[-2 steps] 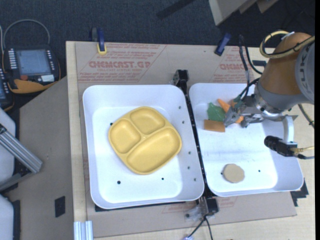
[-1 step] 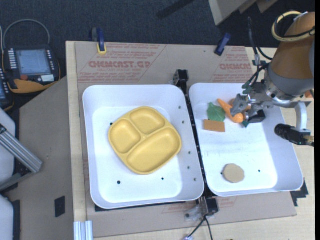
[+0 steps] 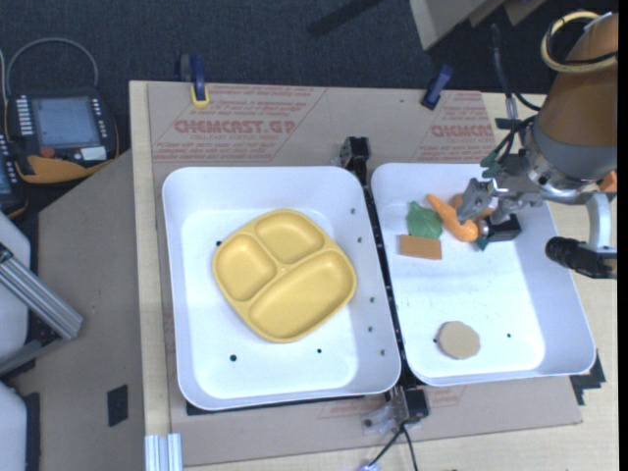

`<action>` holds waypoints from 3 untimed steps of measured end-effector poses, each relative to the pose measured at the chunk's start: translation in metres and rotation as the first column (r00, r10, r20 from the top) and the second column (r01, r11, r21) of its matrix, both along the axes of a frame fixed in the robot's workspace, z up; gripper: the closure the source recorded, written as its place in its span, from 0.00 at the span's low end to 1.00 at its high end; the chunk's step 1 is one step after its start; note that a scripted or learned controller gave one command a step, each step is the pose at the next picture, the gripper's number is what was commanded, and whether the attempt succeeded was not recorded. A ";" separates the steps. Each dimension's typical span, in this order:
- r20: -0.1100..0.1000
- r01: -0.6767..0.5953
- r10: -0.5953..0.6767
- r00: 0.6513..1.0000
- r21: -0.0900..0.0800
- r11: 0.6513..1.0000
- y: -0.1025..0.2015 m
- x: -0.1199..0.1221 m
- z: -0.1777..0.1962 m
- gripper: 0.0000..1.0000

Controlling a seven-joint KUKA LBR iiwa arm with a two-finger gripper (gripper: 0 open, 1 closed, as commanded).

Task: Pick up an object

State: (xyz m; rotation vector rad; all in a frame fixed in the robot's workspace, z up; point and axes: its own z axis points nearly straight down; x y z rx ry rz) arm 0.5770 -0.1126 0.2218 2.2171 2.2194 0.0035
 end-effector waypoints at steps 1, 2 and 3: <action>-0.001 -0.005 0.005 1.000 0.002 1.000 0.061 0.017 0.006 1.00; -0.001 -0.005 0.005 1.000 0.002 1.000 0.111 0.020 0.012 1.00; -0.001 -0.004 0.004 1.000 0.002 1.000 0.162 0.036 0.018 1.00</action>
